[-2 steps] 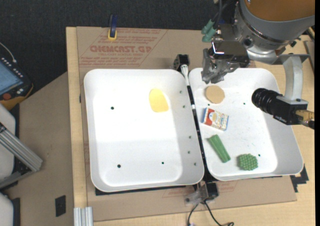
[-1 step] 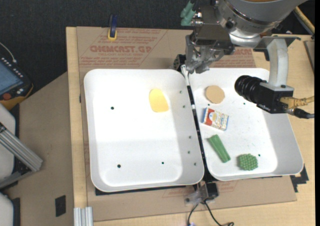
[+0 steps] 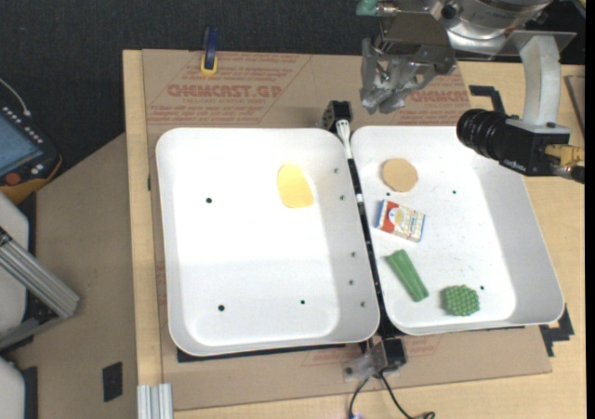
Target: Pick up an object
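Note:
My gripper (image 3: 386, 101) hangs high above the far edge of the right bin (image 3: 521, 241), with its metal fingers pointing down and nothing between them. In the right bin lie a tan round disc (image 3: 400, 175), a small white, blue and red packet (image 3: 401, 220), a green stick (image 3: 407, 274) and a green bumpy ball (image 3: 459, 300). A yellow soft piece (image 3: 296, 186) lies in the left bin (image 3: 186, 250), near its far right part. The gripper is well above and behind the tan disc, touching none of the objects.
A black camera-like cylinder (image 3: 493, 137) juts over the right bin's far right corner. A black divider strip (image 3: 358, 213) runs between the bins. The bins rest on a brown cardboard sheet (image 3: 242, 83) with a blue and yellow clip (image 3: 210, 53) at its far edge.

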Available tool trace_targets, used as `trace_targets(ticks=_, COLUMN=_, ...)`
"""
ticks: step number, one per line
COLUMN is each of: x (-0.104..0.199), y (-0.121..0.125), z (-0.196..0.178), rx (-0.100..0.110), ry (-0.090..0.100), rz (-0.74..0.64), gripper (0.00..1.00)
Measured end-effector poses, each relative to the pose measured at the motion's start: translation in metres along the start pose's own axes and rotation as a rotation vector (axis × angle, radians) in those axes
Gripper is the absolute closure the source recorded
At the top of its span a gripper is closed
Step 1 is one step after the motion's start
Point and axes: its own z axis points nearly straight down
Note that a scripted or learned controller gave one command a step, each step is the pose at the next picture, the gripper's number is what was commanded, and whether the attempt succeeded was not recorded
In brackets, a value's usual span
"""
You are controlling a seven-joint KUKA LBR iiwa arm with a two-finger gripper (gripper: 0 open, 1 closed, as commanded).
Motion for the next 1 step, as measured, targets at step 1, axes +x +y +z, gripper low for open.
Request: trace_targets(ticks=1, x=0.0221, y=0.0116, z=0.1329, rx=0.021, ry=-0.006, rz=-0.002, gripper=1.0)
